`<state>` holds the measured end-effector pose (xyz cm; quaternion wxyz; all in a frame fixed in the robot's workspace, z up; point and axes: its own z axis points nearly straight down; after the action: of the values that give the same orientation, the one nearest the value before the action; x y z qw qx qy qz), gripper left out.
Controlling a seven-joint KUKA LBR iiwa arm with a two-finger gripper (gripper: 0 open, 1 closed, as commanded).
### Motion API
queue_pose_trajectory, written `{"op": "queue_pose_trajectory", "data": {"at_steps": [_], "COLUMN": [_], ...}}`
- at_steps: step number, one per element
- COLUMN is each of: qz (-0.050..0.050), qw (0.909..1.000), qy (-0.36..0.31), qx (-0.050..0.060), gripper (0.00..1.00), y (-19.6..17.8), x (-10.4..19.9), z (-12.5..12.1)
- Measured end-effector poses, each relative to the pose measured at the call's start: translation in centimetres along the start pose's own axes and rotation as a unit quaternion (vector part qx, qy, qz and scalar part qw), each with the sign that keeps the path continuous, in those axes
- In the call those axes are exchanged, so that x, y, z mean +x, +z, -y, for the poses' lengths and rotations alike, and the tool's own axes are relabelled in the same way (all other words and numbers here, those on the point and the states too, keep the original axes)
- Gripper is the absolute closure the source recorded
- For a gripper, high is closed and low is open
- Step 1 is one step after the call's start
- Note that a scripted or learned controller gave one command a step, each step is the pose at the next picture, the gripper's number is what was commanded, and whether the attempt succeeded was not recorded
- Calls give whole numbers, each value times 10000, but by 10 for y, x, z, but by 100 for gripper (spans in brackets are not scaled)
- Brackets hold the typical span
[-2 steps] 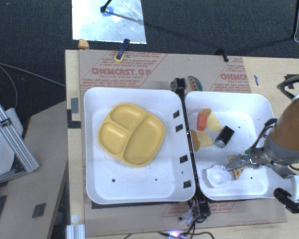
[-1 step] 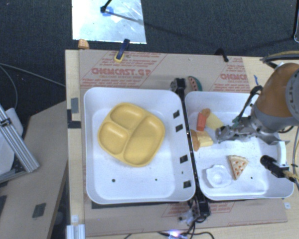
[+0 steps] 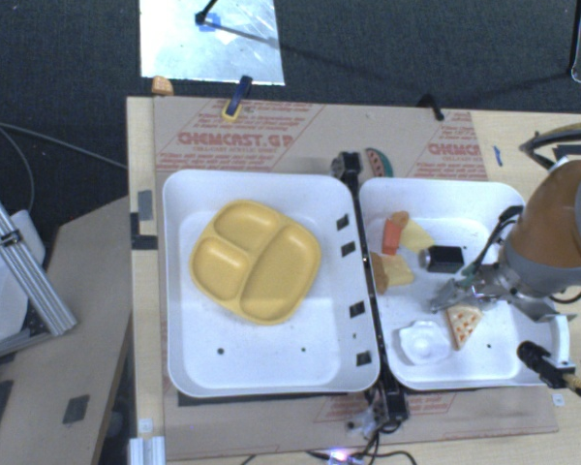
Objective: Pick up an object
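From my seat, the nearest candidate is a triangular toy slice (image 3: 462,325), orange crust with a pale speckled face, lying flat in the front half of the right bin (image 3: 494,200). The hand (image 3: 458,296) sits just above its upper edge, so close that I cannot say whether they touch. I also cannot tell how far the hand is open, and I see nothing held in it. The grey and orange arm (image 3: 560,231) comes in over the bin's right side.

Just left of the slice lies a small white cup-like piece (image 3: 421,343), close to it but apart. Farther back in the same bin there is an orange-red stick (image 3: 395,232) with a pale yellow piece (image 3: 418,235) right beside it. A yellow-brown wedge (image 3: 395,273) rests near the bin's left wall.

The left bin (image 3: 271,361) holds a yellow divided plate (image 3: 257,260), flat, roughly in the middle. Both bins stand on the bench (image 3: 300,129), which is covered with cardboard printed in red. A small blue and yellow thing (image 3: 237,98) lies at the bench's far edge, with a shiny sheet (image 3: 211,27) on the dark floor behind it.
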<state>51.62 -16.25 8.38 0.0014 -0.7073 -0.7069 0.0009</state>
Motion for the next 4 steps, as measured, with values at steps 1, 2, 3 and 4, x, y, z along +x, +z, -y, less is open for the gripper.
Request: {"op": "queue_pose_trajectory", "data": {"at_steps": [1, 2, 3, 4], "qz": [-9, 1, 3, -3], "qw": [10000, 10000, 10000, 10000], "qy": [-13, -48, -27, -37], "qx": [-6, -44, -44, -29], "gripper": [0, 0, 0, 0], "y": [0, -1, -70, -107], "x": [31, 67, 78, 119], "z": [28, -22, 5, 30]}}
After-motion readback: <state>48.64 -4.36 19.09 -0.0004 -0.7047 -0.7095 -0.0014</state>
